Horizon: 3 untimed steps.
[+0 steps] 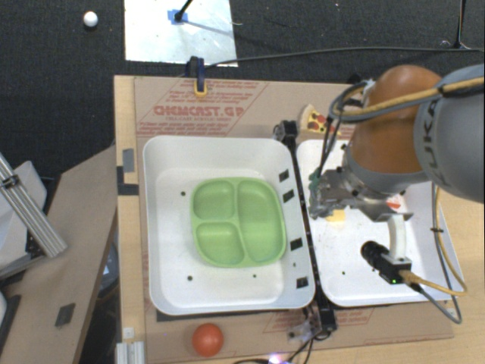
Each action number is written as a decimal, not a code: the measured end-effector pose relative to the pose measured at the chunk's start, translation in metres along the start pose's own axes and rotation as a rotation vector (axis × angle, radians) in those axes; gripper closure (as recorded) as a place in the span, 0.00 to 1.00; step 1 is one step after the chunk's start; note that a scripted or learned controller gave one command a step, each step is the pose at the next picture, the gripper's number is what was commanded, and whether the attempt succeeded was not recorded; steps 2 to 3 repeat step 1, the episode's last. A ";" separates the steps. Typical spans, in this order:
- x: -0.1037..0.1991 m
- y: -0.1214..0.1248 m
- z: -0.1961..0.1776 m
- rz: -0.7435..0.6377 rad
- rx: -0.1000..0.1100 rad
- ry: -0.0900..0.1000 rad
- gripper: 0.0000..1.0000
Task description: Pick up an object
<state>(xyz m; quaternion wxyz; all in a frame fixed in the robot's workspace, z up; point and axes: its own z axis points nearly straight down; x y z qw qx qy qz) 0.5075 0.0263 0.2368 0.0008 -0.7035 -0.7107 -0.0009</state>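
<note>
The arm is seen reaching from the right, with the gripper (327,200) lowered into the right bin (356,287) near its left wall. Just beneath it a small yellow object (336,217) lies on the bin floor, partly hidden; whether it is gripped cannot be told, nor how wide the hand stands. The object is judged light and possibly soft, best taken across its narrow sides. A green divided tray (237,221), stiff and shallow, lies flat in the left bin (167,165), offering only its rim.
</note>
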 end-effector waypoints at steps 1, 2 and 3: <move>0.055 0.006 0.000 0.001 -0.002 -0.001 1.00; 0.055 0.006 0.000 0.001 -0.002 -0.001 1.00; 0.055 0.006 0.000 0.001 -0.002 -0.001 1.00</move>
